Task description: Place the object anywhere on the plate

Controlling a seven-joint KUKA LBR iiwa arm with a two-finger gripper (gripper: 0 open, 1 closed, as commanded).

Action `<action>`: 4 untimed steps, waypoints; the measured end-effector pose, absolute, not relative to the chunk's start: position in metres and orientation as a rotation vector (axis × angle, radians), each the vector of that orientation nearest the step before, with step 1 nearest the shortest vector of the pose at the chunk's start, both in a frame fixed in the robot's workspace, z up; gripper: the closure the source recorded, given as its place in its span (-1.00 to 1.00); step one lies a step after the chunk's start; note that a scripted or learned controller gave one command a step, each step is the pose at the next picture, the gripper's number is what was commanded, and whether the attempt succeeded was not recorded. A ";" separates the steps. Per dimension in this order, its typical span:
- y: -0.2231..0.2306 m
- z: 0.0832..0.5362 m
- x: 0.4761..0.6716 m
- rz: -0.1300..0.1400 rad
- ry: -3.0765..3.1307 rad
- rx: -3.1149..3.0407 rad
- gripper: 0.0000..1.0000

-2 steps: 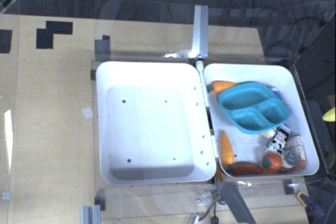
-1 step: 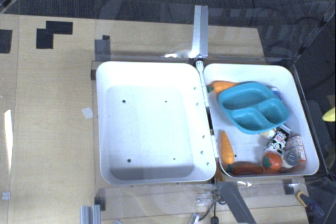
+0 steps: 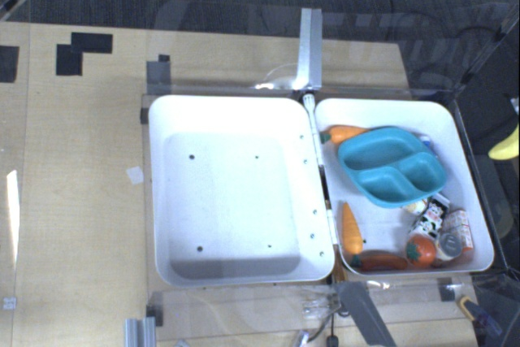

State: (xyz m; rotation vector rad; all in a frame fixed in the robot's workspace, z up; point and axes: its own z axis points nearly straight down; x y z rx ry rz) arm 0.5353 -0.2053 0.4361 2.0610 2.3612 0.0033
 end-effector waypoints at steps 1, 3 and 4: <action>-0.206 0.437 0.488 0.004 2.326 2.100 1.00; -0.206 0.420 0.490 0.005 2.184 2.249 1.00; -0.203 0.436 0.488 0.004 2.266 2.166 1.00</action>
